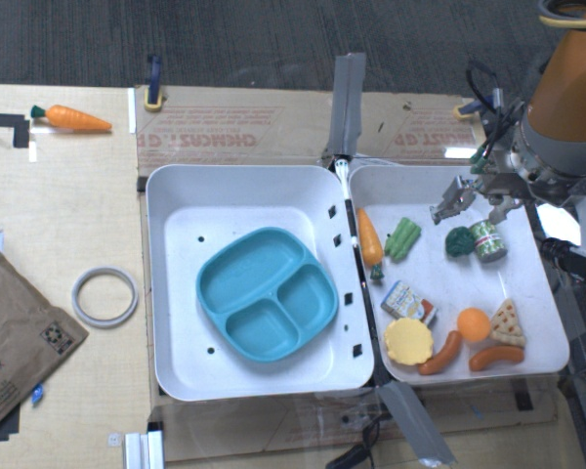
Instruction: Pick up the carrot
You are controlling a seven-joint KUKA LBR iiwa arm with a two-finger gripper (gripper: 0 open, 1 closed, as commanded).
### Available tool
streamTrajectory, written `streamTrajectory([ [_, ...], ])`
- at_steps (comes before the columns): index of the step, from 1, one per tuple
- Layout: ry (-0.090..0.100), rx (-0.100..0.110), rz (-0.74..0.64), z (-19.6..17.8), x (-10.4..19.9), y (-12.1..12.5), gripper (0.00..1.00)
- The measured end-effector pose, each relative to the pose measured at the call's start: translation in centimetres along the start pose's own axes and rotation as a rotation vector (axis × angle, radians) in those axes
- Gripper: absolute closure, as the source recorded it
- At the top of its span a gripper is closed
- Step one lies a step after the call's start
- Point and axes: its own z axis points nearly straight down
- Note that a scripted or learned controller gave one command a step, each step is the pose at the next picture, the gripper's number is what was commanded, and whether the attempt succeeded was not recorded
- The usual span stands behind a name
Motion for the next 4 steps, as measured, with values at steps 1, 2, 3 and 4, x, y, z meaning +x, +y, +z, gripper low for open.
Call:
streamTrajectory([
  [1,0.001,0.001,0.033,11.3,-5.0,-7.2,0.00],
  [2,0.002,-0.004,0.113,17.2,-6.1,-8.3,0.00],
  [3,0.002,-0.002,0.118,16.4,-6.2,-8.4,1.00],
  [4,0.002,-0.003,0.157,17.2,-7.3,-8.4,1.00],
])
